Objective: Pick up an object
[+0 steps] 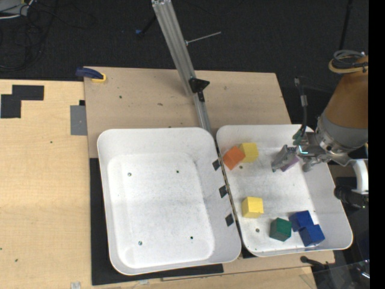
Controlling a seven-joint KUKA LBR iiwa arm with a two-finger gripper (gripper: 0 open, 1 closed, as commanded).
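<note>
Your candidate objects all sit in the right bin [343, 236], in the lower right of the frame. An orange block [234, 157] lies near the bin's upper left corner, touching a yellow block [250, 152] just to its right. A second yellow block [252, 206] rests lower down, near the bin's left wall. Along the bottom edge you see a green block [280, 229], and just right of it two blue blocks [306, 226] pressed against each other.

The gripper [287, 161] hangs over the upper right part of this bin, right of the orange and yellow pair and apart from them. Its fingers are greyish and blurred together at the tip; you cannot tell whether they are spread or pressed together, and no block shows between them. Behind it, the arm's orange band [352, 104] rises at the right edge of the frame.

The left bin [108, 143] lies beside the right one, at centre frame. Both rest on the wooden worktop [144, 95]. A slanted aluminium bar [177, 47] stands above the bins.
</note>
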